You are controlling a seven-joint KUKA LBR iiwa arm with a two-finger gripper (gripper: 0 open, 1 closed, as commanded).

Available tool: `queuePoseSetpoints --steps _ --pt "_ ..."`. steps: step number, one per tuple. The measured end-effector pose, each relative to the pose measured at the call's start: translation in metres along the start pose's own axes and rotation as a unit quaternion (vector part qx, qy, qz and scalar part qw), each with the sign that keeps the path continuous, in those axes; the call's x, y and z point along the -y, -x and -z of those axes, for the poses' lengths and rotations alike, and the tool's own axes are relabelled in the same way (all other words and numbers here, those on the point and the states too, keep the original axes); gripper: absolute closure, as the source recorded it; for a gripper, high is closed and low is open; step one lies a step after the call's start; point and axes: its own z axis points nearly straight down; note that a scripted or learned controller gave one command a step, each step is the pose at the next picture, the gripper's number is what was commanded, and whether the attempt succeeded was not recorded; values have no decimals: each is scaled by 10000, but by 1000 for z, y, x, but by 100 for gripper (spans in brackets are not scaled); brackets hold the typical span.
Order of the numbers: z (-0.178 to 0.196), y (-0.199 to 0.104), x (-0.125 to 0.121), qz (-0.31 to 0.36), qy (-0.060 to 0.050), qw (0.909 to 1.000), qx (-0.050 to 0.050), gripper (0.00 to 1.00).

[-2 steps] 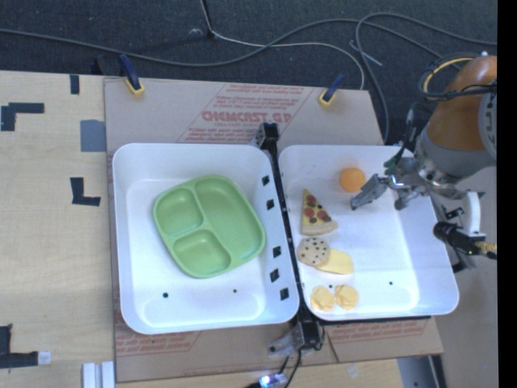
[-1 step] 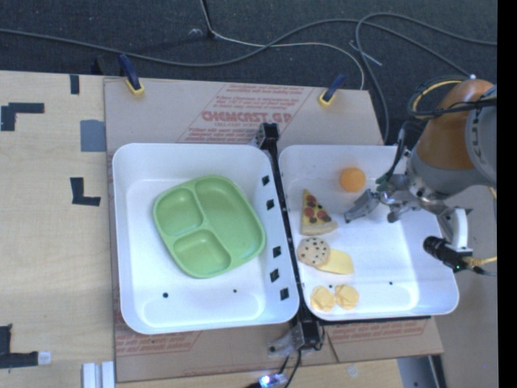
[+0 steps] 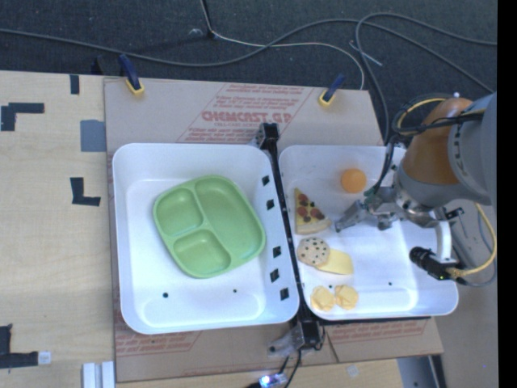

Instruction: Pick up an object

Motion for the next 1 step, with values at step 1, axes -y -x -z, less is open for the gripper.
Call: queuePoseSetpoints --steps 1 --pt "14 1 -1 -1 23 10000 10 100"
